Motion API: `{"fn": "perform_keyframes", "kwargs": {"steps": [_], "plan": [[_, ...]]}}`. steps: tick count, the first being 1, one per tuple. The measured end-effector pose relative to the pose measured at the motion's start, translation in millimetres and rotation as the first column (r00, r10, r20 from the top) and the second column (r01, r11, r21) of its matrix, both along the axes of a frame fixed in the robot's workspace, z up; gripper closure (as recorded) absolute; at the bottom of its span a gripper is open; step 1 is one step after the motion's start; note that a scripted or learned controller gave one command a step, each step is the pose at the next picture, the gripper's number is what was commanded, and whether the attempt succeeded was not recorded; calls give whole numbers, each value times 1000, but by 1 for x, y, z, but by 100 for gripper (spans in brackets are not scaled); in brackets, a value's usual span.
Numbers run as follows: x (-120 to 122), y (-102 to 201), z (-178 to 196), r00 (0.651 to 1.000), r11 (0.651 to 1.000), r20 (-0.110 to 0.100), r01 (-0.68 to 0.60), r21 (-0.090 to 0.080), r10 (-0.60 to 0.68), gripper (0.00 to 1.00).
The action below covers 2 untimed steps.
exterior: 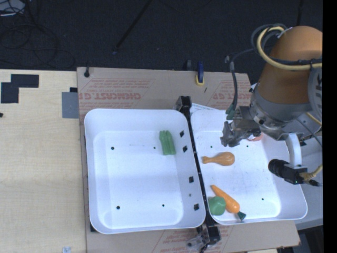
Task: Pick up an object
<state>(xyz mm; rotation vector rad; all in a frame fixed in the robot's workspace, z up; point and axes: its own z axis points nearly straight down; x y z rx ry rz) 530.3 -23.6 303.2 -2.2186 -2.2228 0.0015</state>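
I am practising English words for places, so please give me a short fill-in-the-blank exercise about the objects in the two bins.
1. The green block lies in the ____ bin.
2. The carrot lies beside a round ____ object.
3. The pear-shaped orange toy lies just below the ____.

Missing words: left; green; gripper
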Motion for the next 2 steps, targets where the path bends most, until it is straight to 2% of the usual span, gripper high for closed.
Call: {"fn": "perform_keyframes", "kwargs": {"steps": [1, 2], "plan": [[-1, 56, 40, 1000, 1000, -1, 1, 0, -1, 100], [5, 136, 33, 1000, 1000, -1, 2, -1, -2, 100]]}}
